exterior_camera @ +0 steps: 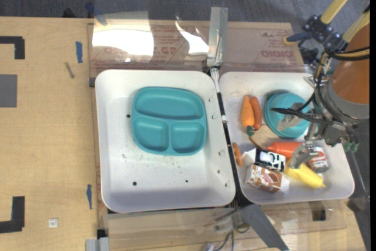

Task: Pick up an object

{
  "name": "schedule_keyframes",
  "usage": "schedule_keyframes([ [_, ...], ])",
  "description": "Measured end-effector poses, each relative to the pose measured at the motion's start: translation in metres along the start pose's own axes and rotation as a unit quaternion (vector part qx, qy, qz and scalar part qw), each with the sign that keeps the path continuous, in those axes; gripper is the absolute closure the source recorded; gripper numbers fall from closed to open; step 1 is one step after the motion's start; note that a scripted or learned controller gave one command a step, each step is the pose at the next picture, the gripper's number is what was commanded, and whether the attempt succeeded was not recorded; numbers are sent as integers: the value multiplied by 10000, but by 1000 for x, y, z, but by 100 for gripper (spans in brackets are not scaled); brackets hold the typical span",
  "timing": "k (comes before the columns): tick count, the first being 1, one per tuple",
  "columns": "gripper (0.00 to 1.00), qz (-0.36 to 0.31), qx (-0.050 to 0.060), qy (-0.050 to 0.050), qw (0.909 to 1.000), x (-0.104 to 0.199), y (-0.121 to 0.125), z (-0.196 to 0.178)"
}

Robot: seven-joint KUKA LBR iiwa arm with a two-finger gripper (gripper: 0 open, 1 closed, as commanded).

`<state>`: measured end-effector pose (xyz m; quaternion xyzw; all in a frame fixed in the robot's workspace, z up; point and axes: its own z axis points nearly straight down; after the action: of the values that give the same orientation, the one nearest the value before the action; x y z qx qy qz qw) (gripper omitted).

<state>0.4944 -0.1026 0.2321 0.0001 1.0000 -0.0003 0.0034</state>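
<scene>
Over right bin (346, 191), metal tool (302, 153), perhaps touching glossy yellow banana (305, 176); teal sectioned tray (169, 120) left

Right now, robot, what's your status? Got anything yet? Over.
Gripper low over right bin, nothing seen held. Toy carrot, yellow banana, small carton lying loose. Crowded pile; teal bowl beside gripper. Over.
</scene>
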Motion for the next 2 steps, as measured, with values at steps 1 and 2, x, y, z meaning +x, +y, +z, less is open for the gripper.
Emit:
schedule_keyframes([
  [1, 0, -608, -17, 50, 9981, -28, 13, 114],
  [2, 0, -535, -2, -18, 9986, -18, 3, 121],
])
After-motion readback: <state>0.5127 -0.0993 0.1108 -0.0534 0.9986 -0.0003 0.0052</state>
